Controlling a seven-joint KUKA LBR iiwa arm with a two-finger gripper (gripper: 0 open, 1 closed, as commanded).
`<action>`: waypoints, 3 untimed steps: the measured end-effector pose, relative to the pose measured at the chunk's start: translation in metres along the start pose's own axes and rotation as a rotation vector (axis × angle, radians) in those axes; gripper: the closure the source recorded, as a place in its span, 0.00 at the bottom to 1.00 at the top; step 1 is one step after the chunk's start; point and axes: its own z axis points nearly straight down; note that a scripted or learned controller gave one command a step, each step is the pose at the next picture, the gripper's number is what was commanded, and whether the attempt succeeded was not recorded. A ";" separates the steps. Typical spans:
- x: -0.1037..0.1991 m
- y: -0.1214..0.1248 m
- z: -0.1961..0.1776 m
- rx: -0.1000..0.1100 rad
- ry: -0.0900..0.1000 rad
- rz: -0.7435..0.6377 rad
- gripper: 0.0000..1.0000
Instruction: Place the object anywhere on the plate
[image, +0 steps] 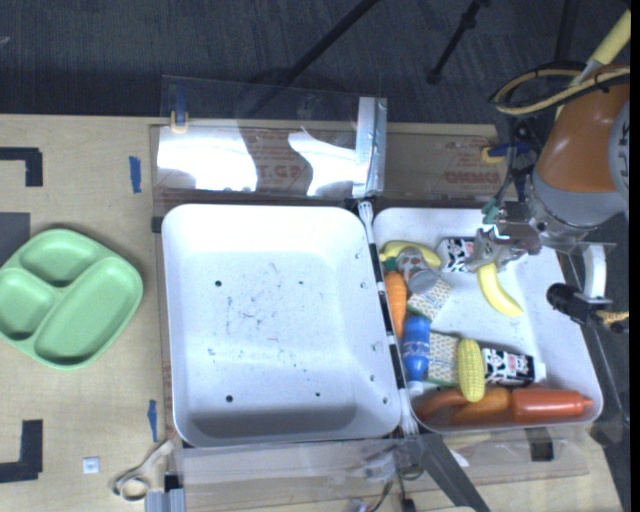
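Take the right bin (575, 300) as your reference: it is the white tray crowded with toy food, and the arm (580, 150) comes in over its far right corner. Your gripper (500, 243) hangs just inside that corner, right above the upper end of a loose banana (498, 288) that lies along the bin's right half; you cannot tell from here how wide the tool stands or whether it touches the fruit. Toward the bin's far left side sits a second banana (412, 251), with a black-and-white spotted carton (458, 253) just beside it. Along the bin's left wall you see a carrot (397, 300) and, nearer you, a blue bottle (416, 348). A corn cob (469, 366) stands next to that bottle, and another spotted carton (508, 366) lies beside the corn. Across the bin's near edge lie a brown sausage (450, 404) and a red sausage (548, 403), end to end. The left bin (270, 320) touches the right bin's left wall. The green plate (68, 296), divided into compartments, rests on the wooden bench (80, 410) well apart from the right bin, beyond the left bin.
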 end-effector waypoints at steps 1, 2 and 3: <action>0.015 -0.055 0.000 0.002 0.002 -0.146 1.00; -0.020 -0.059 0.022 0.001 0.002 -0.109 1.00; 0.017 -0.066 0.047 0.003 0.003 0.106 1.00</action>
